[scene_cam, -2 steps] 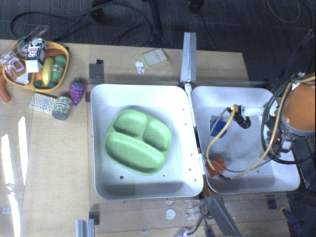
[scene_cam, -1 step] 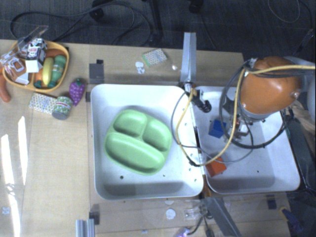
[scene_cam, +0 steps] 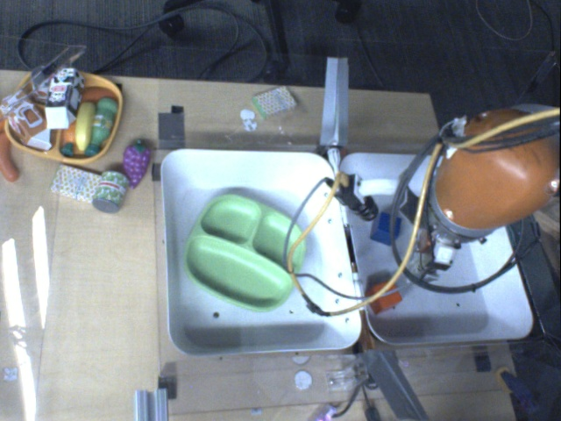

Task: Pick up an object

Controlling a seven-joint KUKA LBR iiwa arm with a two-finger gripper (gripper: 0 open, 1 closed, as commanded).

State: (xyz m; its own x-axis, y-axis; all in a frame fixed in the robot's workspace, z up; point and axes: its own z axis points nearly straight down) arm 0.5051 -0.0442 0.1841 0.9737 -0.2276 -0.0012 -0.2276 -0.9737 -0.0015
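Orange and round, the band on the grey robot arm (scene_cam: 495, 169) sat highest, closest to the camera. It hid most of the claw (scene_cam: 436, 254) under it. That claw hung low over the right shallow white bin (scene_cam: 500, 318). I could not tell if the claw was clenched, let go, or grasping something.

A small blue plastic block (scene_cam: 386, 228) lay in the same bin. It was just beside the claw, on its left in the picture and a bit higher up. A small flat orange-red piece (scene_cam: 387, 300) lay in that bin too. It was near the claw, lower down and to the left, close to the wall between the bins.

Across that wall, well to the left of the claw, the left shallow white bin (scene_cam: 175, 261) held a big light green plastic dish (scene_cam: 238, 254). The dish had soft round lumps, a bit like a bean. It lay in the middle of its bin, well apart from the claw.

Far from the claw, up at the left end of the wooden bench (scene_cam: 96, 323), stood a yellow bowl (scene_cam: 117, 121) full of toy food. A purple toy bunch of grapes (scene_cam: 136, 160), a small round can (scene_cam: 111, 191) and a little patterned card (scene_cam: 73, 182) lay just beside the bowl. Another small patterned card (scene_cam: 274, 102) lay on the bench above the left bin, up and to the left of the claw.
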